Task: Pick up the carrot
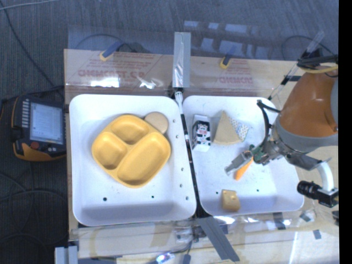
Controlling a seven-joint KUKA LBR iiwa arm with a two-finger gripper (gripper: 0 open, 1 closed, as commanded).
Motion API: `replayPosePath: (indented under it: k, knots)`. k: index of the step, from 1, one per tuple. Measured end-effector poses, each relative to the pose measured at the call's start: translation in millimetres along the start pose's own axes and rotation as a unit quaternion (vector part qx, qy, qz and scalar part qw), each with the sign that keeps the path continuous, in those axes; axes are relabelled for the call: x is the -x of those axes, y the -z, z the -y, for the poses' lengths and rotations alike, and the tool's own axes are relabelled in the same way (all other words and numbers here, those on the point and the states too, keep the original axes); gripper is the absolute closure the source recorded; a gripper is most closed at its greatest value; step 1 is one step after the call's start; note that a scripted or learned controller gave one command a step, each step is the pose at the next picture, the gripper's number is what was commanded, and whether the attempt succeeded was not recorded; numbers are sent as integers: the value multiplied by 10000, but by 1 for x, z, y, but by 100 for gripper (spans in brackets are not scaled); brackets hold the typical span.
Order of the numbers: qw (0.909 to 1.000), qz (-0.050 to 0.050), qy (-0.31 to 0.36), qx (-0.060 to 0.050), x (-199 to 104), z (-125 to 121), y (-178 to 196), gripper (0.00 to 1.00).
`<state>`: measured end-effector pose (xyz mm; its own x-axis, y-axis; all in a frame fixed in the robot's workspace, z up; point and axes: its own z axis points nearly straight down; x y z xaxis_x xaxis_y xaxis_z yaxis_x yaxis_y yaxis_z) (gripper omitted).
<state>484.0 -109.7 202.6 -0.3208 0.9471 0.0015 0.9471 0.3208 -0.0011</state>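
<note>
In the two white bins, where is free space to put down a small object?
Right bin: bare floor between the yellow block and the carrot, and along its front edge. Crowded around the wedge, small carton and gripper. Left bin: the yellow tray fills the middle; front corners are bare.

Two white bins and their clutter

The left bin (82, 202) holds a yellow divided plate (131, 149) with a tan disc (158, 121) touching it at 1 o'clock. The right bin (275, 199) holds a small carton (202, 133) at 10 o'clock, a tan wedge (225, 130) beside it, and a tan block (230, 200) at 6 o'clock.
</note>
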Motion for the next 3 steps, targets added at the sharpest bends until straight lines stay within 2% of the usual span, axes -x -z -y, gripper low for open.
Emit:
replayPosePath:
  k: [1,2,3]
  knots:
    - [9963,125,841,145,55,-31,-91,0]
    - [9960,72,889,70,78,8,-112,0]
    - [9977,16,676,10,125,-31,-29,0]
